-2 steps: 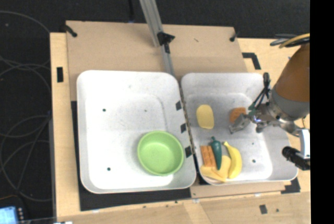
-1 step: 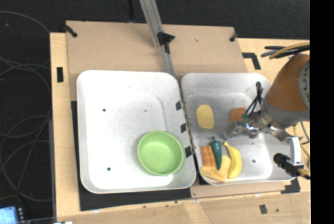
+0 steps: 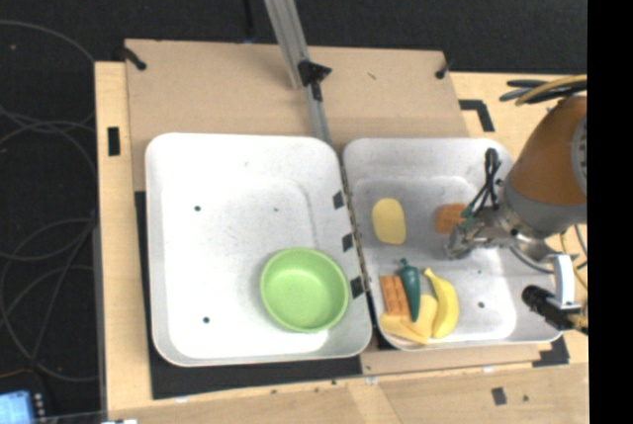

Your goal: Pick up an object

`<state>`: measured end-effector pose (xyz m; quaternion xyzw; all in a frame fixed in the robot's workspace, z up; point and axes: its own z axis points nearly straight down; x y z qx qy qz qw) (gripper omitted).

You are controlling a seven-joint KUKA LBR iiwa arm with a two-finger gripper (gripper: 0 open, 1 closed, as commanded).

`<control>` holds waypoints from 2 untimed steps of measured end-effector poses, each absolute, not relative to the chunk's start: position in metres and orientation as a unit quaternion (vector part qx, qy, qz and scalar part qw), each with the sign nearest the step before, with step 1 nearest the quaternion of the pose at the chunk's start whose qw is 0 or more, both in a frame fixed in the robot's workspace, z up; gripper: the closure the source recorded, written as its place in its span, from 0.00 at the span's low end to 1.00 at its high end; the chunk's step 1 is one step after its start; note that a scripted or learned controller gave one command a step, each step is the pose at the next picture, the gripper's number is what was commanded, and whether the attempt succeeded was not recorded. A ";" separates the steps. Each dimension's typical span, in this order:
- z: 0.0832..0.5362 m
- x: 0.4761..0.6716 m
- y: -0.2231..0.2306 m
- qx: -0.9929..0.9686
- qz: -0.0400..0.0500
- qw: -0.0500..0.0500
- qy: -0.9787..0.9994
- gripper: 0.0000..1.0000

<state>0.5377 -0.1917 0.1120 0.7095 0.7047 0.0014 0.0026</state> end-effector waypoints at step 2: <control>0.233 0.536 -0.191 0.706 0.002 0.004 0.709 1.00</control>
